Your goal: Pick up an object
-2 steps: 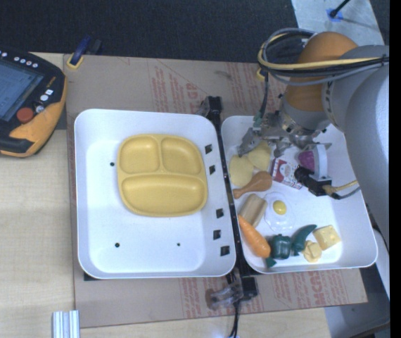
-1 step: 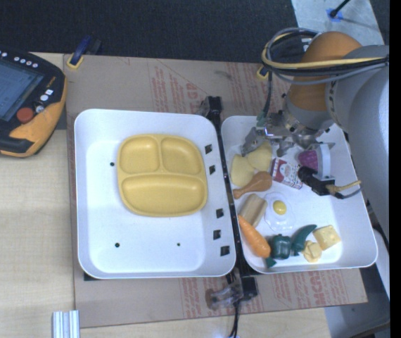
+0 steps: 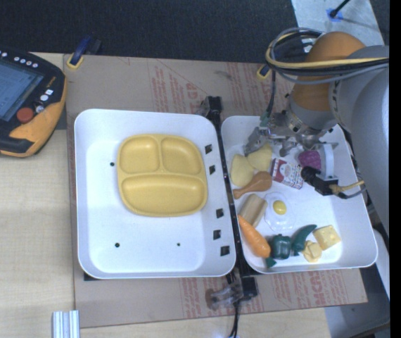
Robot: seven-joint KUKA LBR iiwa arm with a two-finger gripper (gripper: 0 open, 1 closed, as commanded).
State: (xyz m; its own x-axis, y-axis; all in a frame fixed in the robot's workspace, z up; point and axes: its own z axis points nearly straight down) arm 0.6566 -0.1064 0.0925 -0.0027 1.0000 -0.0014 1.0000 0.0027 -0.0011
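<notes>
Cheese wedge (image 3: 250, 163) lies just below end effector (image 3: 274, 138).

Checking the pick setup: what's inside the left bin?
The left bin holds one yellow divided plate, its three compartments bare. Whatever lies beneath the plate is covered.

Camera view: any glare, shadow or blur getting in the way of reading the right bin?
Camera view: light is even, with mild glare on the left bin floor beside the yellow plate. The arm's shadow darkens the right bin's top end, where the gripper and the toys under it blur together. The carrot and fried egg read sharply.
</notes>
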